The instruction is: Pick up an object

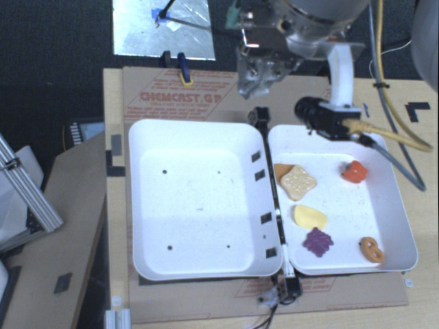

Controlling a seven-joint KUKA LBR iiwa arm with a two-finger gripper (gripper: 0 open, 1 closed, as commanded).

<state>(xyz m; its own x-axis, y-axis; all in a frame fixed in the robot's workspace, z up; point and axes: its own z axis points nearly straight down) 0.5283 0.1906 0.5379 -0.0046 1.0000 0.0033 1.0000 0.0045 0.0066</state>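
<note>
The right bin (394,204) holds several small items: a tan cracker (298,181) lying over an orange piece (282,171), a red tomato-like piece (354,172), a yellow piece (310,216), a purple grape bunch (318,241) and a brown pretzel (371,249). My gripper (256,81) hangs high above the bench, over the back edge near the seam between the two bins. It is well clear of all the items, and nothing shows between its fingers.
The left bin (137,184) lies beside the right one, joined by a black hinge strip (269,184). A black fitting with yellow and grey cables (329,118) hangs over the right bin's back rim. A shiny metal plate (163,18) lies beyond the bench.
</note>
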